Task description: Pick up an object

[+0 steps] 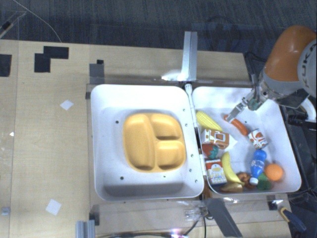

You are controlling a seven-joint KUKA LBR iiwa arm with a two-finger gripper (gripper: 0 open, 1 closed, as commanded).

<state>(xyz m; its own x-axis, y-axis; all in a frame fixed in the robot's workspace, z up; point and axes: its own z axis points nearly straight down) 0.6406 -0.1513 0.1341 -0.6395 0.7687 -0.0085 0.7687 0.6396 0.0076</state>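
— Toy food crowds the right bin [292, 148]'s near end: banana [228, 166], orange [273, 172], blue bottle [257, 162]; a yellow tray [152, 142] sits in the left bin [106, 148].

— And the hand [234, 114]?

— Low over the right bin's far end, touching a red sausage [238, 126]; fingers narrow, holding nothing visible.

left bin [99, 148]: holds yellow tray [152, 141], three sections, centred | bench [44, 148]: pale wood, black patches [49, 57] at far left, small white scraps [66, 104] near left edge | metal post [190, 56]: upright behind the seam between bins | floor: dark carpet beyond bench
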